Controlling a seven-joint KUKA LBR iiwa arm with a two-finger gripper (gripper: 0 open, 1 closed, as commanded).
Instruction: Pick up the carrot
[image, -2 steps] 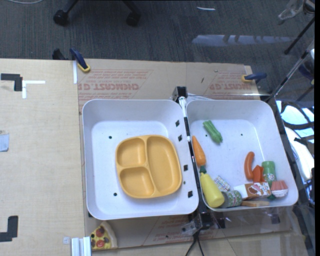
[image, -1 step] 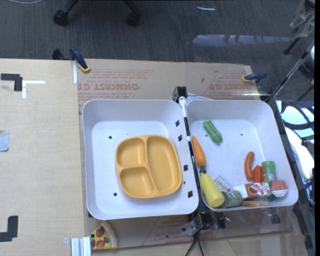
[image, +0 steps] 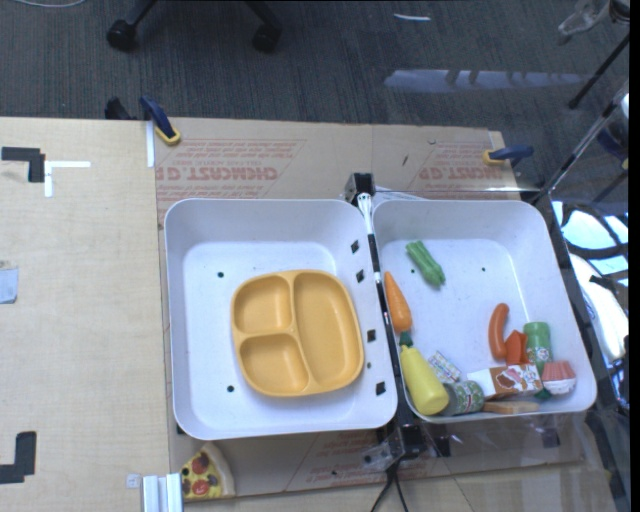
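- The cardboard sheet (image: 300, 160) under the two bins bears red print, seen upside down and mirrored; on the left strip it seems to read "CHEMCAST GP", with smaller lines beneath too blurred to read.
- The same red print repeats on the right strip of the cardboard, partly cut off.
- The small packet (image: 515, 380) in the right bin (image: 530, 235) carries a printed label, too small to read.

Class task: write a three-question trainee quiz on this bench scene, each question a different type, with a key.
1. True or false: the carrot lies in the yellow plate.
2. Which bin holds the green pepper? A left bin, B right bin.
3. Fill in: the carrot lies along the right bin's ____ wall.

Key: 1 false; 2 B; 3 left.
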